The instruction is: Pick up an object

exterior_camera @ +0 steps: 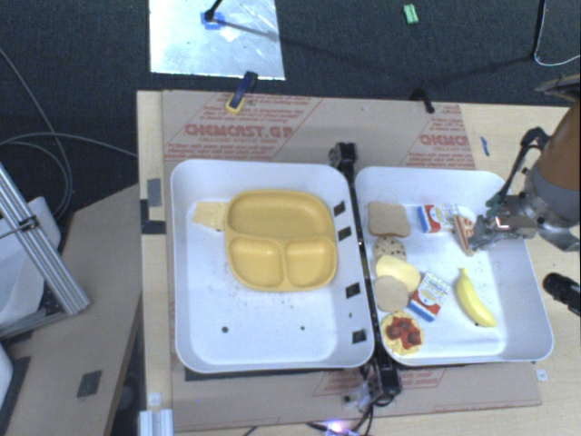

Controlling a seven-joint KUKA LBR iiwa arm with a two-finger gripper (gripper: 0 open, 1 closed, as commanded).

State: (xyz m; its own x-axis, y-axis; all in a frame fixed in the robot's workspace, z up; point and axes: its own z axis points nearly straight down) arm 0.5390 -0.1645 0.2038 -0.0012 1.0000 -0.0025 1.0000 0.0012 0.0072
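Observation:
The right bin holds several toy foods: a slice of toast, a cookie, a small red, white and blue carton, a second carton, a banana, a pale yellow round over a tan disc, and a small dish of red food. A reddish striped strip lies near the bin's upper right. My gripper hangs low right beside that strip, at its right side. No object is clearly seen held.
The left bin carries a yellow divided plate and a pale yellow slice at its left. A black clip sits where the bins meet at the back. Cardboard lies under both bins.

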